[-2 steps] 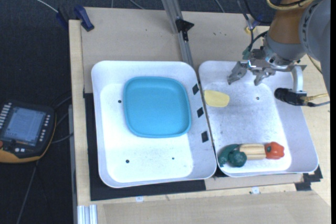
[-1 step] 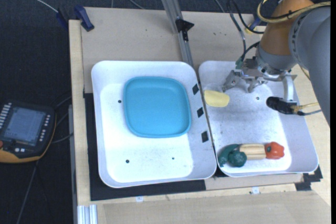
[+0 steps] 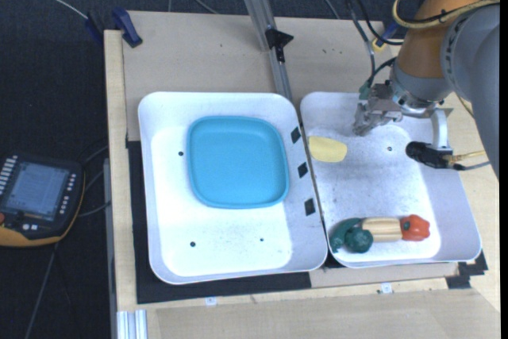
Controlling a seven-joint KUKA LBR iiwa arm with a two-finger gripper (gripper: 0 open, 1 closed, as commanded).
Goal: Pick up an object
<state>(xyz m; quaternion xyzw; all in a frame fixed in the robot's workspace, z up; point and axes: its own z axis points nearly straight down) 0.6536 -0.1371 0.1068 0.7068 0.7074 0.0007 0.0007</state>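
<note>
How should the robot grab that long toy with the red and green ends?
Probably by the tan middle of the long toy, coming straight down from above. It lies flat near the right bin's front wall, and the middle looks slimmer than the bulging ends.

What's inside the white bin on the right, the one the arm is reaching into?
The right bin holds a pale yellow piece and a green, wooden and red toy. The tool hangs over its far end, covering the floor beneath.

Cut off and unclear
The grey arm [image 3: 476, 52] is cropped by the right edge; the jaws' state cannot be made out.
</note>
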